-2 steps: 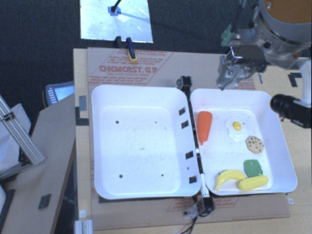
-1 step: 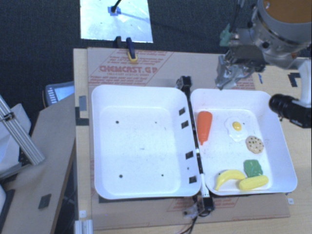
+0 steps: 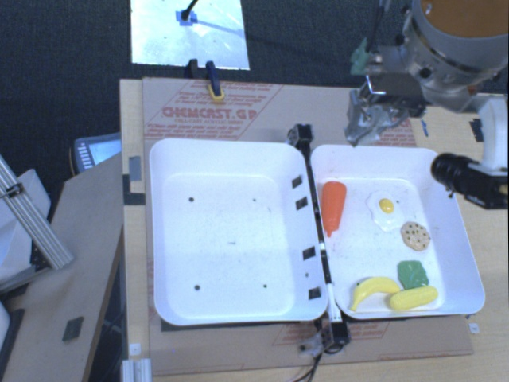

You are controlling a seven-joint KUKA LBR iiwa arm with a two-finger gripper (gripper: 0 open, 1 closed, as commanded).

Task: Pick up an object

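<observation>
Right now I see the gripper [image 3: 367,127] hovering above the far rim of the right bin [image 3: 453,237], outside it, over the cardboard sheet [image 3: 238,110]. Whether it is open or closed I cannot tell, and I see nothing held in it. Inside that bin, the carrot [image 3: 332,206] lies near the wall shared with the left bin [image 3: 171,237], the fried egg [image 3: 385,209] toward the middle, the cookie [image 3: 415,235] just nearer than the egg, and the banana [image 3: 372,290], green piece [image 3: 413,273] and yellow piece [image 3: 413,298] by the near rim.
</observation>
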